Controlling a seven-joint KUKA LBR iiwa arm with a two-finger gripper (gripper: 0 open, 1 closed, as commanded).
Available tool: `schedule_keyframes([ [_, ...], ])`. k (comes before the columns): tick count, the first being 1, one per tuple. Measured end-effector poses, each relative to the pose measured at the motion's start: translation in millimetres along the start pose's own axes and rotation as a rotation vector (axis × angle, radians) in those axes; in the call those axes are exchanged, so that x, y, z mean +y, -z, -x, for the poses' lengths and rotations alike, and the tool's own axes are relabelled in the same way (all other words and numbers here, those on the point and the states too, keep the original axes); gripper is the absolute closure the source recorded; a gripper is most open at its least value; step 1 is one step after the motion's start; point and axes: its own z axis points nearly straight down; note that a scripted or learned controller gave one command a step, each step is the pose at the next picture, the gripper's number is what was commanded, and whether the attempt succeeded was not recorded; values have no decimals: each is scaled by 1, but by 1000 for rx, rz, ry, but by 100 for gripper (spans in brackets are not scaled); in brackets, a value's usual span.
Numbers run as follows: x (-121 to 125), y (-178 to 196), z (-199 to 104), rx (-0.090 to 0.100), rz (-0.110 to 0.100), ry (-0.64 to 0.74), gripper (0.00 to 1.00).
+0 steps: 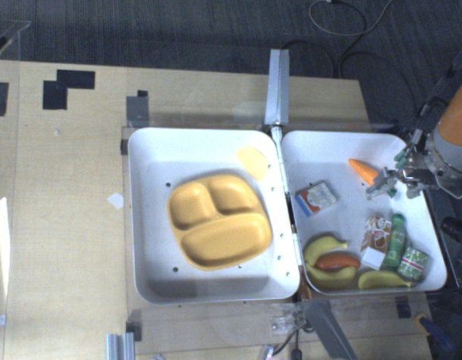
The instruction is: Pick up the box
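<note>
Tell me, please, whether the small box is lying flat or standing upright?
Lying flat: the small box shows its broad printed face upward on the right bin floor.

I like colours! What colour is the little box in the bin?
The box is red and white, seen in the camera view, lying in the right bin.

The pale wooden counter (66, 223) bears two white bins side by side, left bin (152, 276) touching right bin (328, 145).
</note>
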Motion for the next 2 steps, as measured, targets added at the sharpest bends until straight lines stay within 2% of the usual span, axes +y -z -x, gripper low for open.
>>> schedule_keyframes([
  [1,-9,-12,7,0,2,-31,0],
  [2,-27,-94,-29,-1,3,67,0],
])
